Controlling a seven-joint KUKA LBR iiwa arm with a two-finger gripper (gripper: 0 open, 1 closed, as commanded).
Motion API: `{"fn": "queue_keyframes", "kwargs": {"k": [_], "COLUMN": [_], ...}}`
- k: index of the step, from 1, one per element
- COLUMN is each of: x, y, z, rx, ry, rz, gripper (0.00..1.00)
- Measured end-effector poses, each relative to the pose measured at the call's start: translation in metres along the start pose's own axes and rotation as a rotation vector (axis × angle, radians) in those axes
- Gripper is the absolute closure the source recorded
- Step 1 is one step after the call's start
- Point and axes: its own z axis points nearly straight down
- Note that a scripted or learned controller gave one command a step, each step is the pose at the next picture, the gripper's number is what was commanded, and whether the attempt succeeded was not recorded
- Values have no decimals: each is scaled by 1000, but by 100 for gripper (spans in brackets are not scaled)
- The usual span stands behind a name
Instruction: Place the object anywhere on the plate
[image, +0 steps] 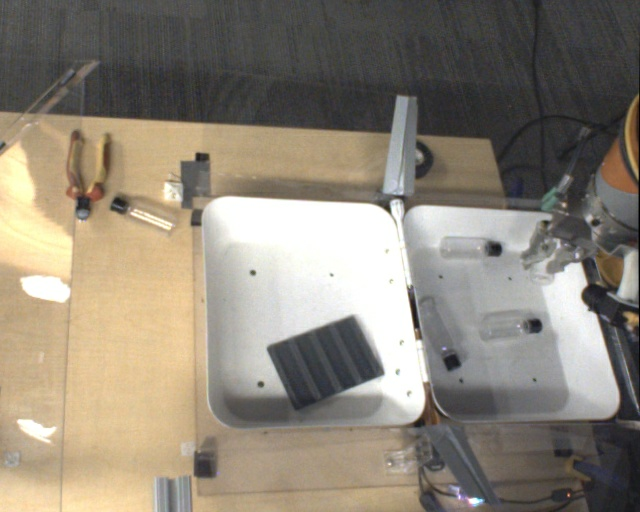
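Note:
A dark grey ribbed plate (325, 361) lies flat and turned at an angle in the front part of the left bin (240, 300). Three clear vials with black caps lie in the right bin (590, 395): one at the back (470, 247), one near the middle (511, 325), and one along the left wall (437, 338). My gripper (547, 252) hangs over the back right part of the right bin, to the right of the back vial and apart from it. I see nothing held in it.
On the bench left of the bins lie red-handled pliers (87, 168) and another clear vial (143, 211). A metal post (402, 146) stands behind the seam between the bins. Cables (545, 140) run at the back right.

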Motion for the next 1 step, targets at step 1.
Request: {"fn": "queue_keyframes", "kwargs": {"k": [1], "x": [64], "y": [23], "z": [-7], "rx": [2], "ry": [1], "rz": [7], "gripper": [100]}}
